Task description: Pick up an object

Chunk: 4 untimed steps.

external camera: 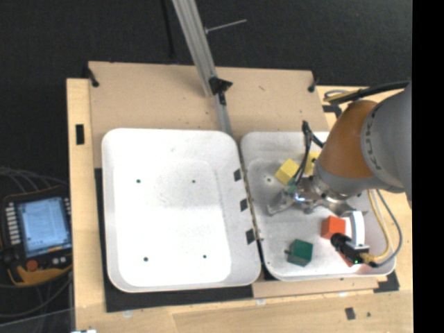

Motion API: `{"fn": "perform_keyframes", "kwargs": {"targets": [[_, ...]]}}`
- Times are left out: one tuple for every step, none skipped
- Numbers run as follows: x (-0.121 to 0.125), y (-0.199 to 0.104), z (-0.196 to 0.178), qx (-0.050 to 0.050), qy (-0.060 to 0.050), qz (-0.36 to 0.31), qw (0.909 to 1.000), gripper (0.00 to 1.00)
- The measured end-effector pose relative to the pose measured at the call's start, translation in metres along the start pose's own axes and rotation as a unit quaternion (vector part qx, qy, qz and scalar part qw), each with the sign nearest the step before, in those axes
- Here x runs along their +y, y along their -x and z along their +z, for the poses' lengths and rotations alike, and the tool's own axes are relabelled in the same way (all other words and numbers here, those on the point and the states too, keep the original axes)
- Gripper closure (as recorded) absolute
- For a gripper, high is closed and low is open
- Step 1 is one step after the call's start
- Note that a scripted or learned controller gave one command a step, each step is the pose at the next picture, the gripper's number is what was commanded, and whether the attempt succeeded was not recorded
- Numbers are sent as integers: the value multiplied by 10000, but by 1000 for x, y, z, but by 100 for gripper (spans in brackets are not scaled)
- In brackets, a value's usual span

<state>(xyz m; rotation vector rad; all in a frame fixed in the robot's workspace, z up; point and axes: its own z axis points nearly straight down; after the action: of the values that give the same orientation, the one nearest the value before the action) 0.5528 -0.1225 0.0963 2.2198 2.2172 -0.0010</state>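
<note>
The right bin (267, 148) holds three small blocks. A yellow block (286, 171) lies near its middle, a green block (300, 252) near its front edge, and an orange block (333, 226) at the right, partly under the arm's cabling. My gripper (283, 202) hangs low over the right bin, just in front of the yellow block and behind the green one. The grey wrist with its orange band (347, 148) hides the bin's right part. I see nothing held.
The left bin (166, 207) sits beside the right one, with small clips on the shared edge (244, 203). A slanted metal pole (201, 47) rises at the back. A hand-held control screen (38, 227) lies off the bench's left side.
</note>
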Motion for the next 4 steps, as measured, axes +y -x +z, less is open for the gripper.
{"fn": "perform_keyframes", "kwargs": {"targets": [[1, 0, -13, 13, 22, 36, 10000, 100], [9, 4, -76, 10, 26, -20, 10000, 100], [17, -4, -131, 11, 29, -27, 10000, 100], [19, -3, -179, 11, 23, -27, 10000, 100]]}}
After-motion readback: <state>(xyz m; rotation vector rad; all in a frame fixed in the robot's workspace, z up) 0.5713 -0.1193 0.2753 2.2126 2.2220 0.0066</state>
